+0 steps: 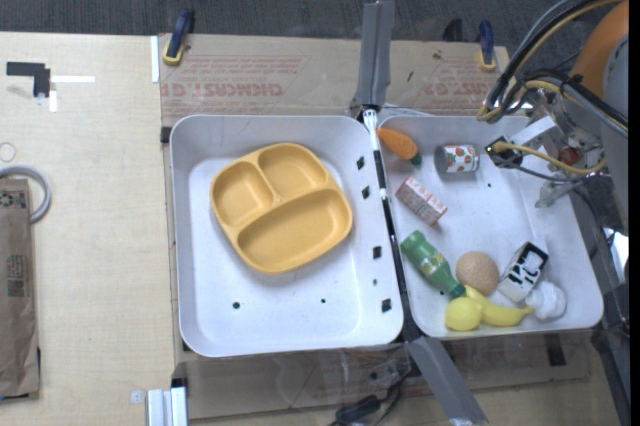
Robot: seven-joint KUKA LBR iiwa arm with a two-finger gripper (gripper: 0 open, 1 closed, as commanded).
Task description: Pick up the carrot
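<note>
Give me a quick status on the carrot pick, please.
Gripper at right bin's right edge, off the carrot. Carrot in far-left corner, unheld. Small can between them.

Two bins, one plate, eight small items

The left bin [190, 244] holds one yellow divided plate [282, 206]. The right bin [500, 204] holds one carrot [399, 144], one small can [457, 159], one pink carton [421, 200], one green bottle [430, 262], one tan round item [478, 270], one yellow banana [505, 314] beside one yellow lemon [463, 314], and one black-and-white bottle [525, 271].
</note>
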